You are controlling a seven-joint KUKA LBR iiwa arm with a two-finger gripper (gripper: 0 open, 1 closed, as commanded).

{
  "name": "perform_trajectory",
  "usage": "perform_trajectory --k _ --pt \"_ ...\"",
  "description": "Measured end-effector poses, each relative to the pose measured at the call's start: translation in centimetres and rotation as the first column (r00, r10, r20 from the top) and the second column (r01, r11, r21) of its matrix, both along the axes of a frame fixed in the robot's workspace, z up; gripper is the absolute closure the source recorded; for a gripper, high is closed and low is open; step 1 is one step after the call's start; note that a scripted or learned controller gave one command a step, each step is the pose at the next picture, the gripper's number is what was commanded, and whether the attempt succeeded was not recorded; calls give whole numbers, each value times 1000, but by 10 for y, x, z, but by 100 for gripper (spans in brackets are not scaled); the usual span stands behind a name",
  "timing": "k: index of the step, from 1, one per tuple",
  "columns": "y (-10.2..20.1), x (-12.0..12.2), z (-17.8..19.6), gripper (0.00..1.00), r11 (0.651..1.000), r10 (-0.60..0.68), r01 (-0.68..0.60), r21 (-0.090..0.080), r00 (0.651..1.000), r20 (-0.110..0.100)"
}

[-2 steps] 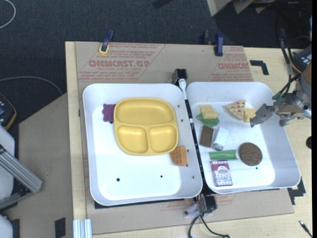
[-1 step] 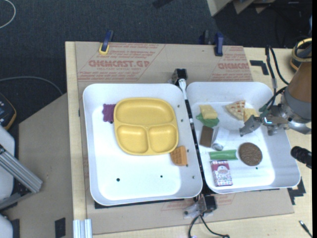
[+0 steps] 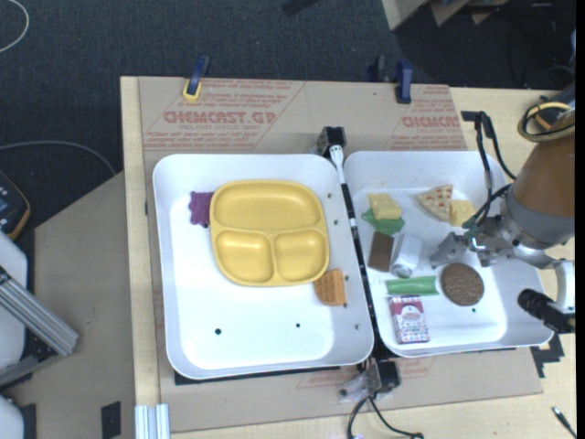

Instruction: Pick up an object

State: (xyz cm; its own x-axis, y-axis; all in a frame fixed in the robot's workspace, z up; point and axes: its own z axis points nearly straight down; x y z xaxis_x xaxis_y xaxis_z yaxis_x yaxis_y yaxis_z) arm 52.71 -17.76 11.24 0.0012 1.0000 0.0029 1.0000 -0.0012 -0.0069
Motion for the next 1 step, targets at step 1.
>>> perform_trajectory --k 1 --pt "1 0 -29 0 1000 1 -1 -1 1000 3"
